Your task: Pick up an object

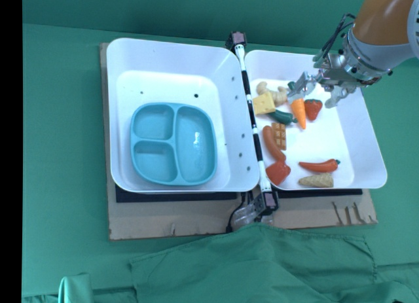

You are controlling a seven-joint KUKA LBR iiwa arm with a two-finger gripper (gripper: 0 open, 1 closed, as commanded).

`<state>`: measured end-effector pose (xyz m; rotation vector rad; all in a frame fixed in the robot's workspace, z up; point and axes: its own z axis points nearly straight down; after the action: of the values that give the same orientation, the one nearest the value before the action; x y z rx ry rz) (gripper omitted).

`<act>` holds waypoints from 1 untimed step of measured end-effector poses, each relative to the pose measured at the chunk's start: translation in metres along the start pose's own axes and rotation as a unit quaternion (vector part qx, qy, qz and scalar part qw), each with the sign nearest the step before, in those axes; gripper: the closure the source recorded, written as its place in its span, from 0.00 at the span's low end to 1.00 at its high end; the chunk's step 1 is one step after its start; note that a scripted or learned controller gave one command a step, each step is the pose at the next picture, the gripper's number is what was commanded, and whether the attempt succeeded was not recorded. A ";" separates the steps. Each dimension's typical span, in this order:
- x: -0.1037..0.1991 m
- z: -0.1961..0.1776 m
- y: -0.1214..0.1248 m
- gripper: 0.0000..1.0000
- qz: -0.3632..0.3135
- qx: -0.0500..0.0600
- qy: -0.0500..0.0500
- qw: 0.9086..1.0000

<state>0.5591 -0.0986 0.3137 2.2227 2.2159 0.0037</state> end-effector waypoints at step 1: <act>-0.036 0.042 0.067 0.00 0.001 -0.001 -0.002 1.000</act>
<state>0.6258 -0.1347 0.2721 2.2217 2.2102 0.0007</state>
